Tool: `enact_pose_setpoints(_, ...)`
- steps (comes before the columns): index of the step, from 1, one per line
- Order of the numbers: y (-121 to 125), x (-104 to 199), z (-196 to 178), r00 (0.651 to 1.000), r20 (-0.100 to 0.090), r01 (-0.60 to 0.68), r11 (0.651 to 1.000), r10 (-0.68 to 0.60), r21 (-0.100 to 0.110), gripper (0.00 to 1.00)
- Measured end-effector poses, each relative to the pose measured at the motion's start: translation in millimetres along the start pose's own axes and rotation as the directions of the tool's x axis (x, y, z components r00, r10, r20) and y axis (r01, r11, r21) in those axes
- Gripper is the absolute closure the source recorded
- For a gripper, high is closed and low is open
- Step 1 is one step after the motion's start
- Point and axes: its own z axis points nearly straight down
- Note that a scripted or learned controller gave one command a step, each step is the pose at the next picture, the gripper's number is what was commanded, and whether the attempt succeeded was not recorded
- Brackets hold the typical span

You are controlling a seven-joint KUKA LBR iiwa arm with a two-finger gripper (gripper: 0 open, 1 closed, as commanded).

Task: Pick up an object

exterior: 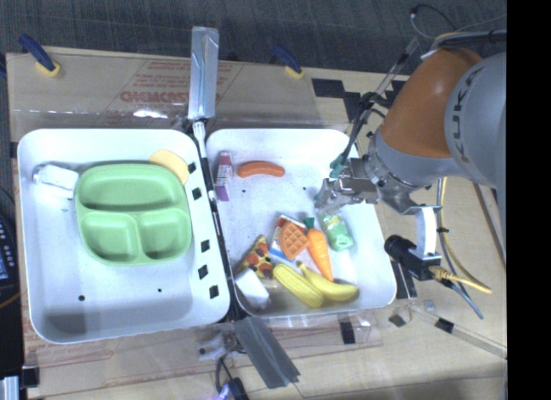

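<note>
Two white bins side by side on the bench; left bin (52, 304) holding a green divided tray (133, 212), a yellow round piece (170, 164) at its far right corner, a white item (55, 177) at its far left. Right bin (284, 142) crowded toward the near side: sausage (260, 169) and a slim purple-and-red tube (224, 175) at the far end; waffle (291, 239), carrot (319, 252), pizza slice (256, 256), corn cob (297, 286) and banana (331, 288) clustered nearer. Gripper (331, 203) low over the right bin's right side, just above a green bottle (337, 232) beside the carrot; nothing seen clamped; cannot tell whether apart or together.
</note>
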Motion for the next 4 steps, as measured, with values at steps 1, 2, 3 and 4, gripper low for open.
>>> enact_pose_setpoints(1,-0.5,-0.2,1.0,1.0,0.0,0.0,1.0,0.0,0.002,0.0)
enact_pose_setpoints(2,-7.9,-59.8,123.0,0.979,0.0,0.202,0.979,-0.202,-0.004,0.0)
enact_pose_setpoints(3,-13.4,-51.7,135.9,0.984,0.007,0.177,0.984,-0.177,-0.026,0.0)
enact_pose_setpoints(4,-11.4,-52.7,123.7,0.983,0.013,0.181,0.983,-0.181,-0.032,1.0)
